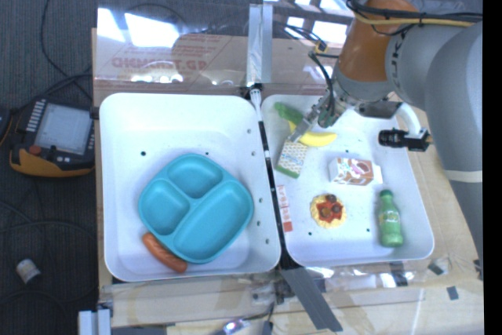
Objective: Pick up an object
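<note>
Two shallow white bins sit side by side on the bench. The left bin [118, 192] holds two things: one teal divided plate [196, 206] and one orange-red sausage [164, 251] lying just beside the plate's lower left edge, its long axis running from upper left to lower right. The right bin [416, 239] holds six things: one banana [320, 140], one green piece [287, 113] near the upper left corner, one small patterned packet [292, 159], one white and red carton [352, 171], one small round pizza [328, 209] and one green bottle [389, 219]. The banana lies roughly level, its long axis running left to right, with the packet just below and left of it. The bottle lies with its long axis nearly up and down in the view, cap toward the top. The gripper [321, 118] is at the upper part of the right bin, just above the banana; whether its jaws are apart or together cannot be told.
</note>
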Tool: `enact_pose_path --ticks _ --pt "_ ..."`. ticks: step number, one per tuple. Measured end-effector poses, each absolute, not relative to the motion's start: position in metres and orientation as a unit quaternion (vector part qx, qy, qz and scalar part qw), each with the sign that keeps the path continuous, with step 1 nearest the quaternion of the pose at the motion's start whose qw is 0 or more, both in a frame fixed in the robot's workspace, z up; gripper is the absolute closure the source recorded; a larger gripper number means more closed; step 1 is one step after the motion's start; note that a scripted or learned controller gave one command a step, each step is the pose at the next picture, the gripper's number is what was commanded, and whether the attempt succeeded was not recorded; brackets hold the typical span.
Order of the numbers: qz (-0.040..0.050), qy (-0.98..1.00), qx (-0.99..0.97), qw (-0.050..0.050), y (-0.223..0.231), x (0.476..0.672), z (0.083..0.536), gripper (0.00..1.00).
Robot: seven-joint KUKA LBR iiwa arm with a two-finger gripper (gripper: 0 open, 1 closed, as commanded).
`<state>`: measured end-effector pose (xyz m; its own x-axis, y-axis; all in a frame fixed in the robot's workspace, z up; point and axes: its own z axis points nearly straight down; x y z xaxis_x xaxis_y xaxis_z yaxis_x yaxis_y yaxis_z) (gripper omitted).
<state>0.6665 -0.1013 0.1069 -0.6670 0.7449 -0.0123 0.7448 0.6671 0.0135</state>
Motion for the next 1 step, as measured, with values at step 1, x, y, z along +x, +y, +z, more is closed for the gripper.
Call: enact_pose_path --ticks 1 --pt "-0.0013 0.887 0.461 -0.001 -0.0768 0.653 0.1869 1.0"
